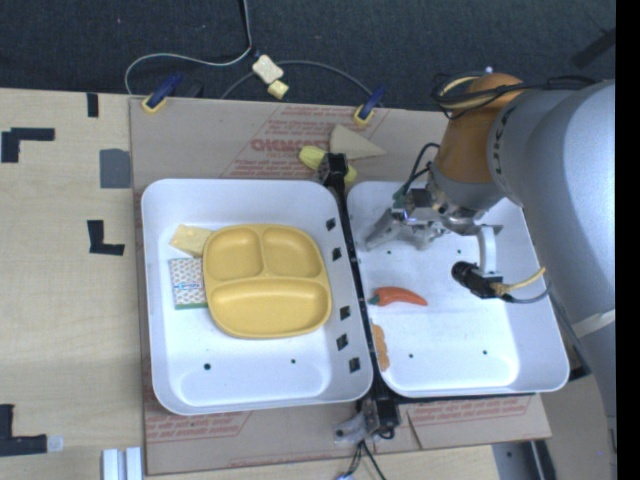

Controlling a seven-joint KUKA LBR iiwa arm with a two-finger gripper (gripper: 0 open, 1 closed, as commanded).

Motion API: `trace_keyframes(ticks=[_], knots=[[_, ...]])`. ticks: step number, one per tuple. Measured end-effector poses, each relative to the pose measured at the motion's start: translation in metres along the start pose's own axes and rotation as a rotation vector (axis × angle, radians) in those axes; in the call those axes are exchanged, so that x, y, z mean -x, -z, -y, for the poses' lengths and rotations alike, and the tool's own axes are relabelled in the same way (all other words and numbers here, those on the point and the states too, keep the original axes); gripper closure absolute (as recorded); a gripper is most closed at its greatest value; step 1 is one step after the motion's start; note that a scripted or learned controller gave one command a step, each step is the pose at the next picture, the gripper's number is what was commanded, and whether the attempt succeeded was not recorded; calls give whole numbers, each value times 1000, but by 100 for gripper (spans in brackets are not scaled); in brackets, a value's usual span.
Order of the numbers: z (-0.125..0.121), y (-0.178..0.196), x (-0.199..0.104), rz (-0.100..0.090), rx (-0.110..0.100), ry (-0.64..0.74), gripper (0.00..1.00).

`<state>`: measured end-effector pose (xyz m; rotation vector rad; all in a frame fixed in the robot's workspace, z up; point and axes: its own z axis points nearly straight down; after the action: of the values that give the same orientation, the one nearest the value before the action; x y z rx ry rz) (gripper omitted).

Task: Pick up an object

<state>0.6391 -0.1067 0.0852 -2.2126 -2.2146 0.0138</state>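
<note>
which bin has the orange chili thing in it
The right bin, under the gripper. The chili lies there; the left bin holds a yellow tray.

Gripper (pixel 385 230) hangs over right bin (pixel 520 363), near orange chili (pixel 398 296)

Arm (pixel 570 178): smooth grey casing, orange band (pixel 480 118) at 12 o'clock above the wrist. Thin looped cables (pixel 455 88) near band. Pincer (pixel 395 223): grey metal. Black fitting (pixel 478 278) with yellow lead.
</note>
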Motion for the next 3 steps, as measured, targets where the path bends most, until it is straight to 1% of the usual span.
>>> trace_keyframes(ticks=[1,2,3], knots=[[-29,0,-10,5,8,3,0],[33,2,3,4,19,-2,0],[115,1,15,4,22,-3,0]])
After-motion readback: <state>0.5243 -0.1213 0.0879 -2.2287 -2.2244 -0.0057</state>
